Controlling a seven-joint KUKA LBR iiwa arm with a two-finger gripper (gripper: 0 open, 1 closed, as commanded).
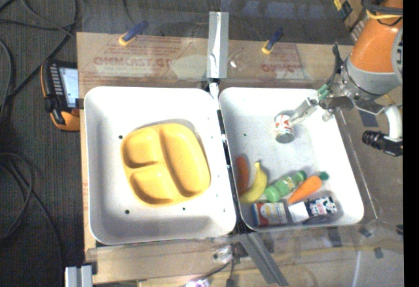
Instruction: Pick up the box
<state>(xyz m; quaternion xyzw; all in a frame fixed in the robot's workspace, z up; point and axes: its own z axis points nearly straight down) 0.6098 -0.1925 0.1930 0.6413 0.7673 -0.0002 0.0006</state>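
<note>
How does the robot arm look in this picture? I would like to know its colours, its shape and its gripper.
The arm enters from the right. It is a rounded grey body with a broad orange band above the wrist. Below the band sits a darker metal wrist part, and from it a slim, pale metallic gripper extends over the right bin.

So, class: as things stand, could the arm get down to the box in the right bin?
Probably yes: the box lies uncovered by the bin's near wall, though the carrot crowds it.
</note>
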